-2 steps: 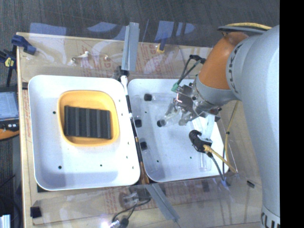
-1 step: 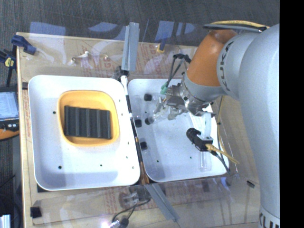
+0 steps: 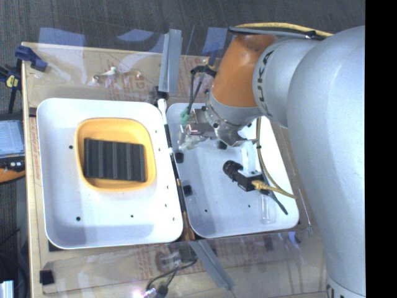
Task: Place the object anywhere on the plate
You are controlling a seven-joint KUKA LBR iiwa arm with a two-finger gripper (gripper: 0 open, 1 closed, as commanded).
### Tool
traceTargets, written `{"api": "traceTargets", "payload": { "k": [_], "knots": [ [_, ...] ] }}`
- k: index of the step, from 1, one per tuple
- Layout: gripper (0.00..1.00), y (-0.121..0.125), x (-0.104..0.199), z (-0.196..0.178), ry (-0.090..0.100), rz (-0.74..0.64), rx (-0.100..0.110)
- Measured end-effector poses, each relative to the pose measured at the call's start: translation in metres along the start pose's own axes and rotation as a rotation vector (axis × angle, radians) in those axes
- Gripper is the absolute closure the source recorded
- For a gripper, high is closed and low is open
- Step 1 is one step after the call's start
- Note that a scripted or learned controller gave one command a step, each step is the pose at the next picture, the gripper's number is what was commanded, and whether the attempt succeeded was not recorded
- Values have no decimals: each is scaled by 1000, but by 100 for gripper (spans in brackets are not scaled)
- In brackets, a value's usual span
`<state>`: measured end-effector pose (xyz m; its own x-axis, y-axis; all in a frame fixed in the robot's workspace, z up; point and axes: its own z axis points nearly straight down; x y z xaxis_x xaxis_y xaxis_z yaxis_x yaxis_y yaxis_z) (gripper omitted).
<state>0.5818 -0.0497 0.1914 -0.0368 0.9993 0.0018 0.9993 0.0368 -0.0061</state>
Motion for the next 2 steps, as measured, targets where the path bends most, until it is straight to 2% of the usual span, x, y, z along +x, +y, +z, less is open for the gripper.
{"api": "traceTargets", "payload": {
  "k": [1,2],
  "knots": [
    [100,4,26,-8,-2,-189,-2],
    [0,4,25,-8,-2,-188,-2]
  ]
}}
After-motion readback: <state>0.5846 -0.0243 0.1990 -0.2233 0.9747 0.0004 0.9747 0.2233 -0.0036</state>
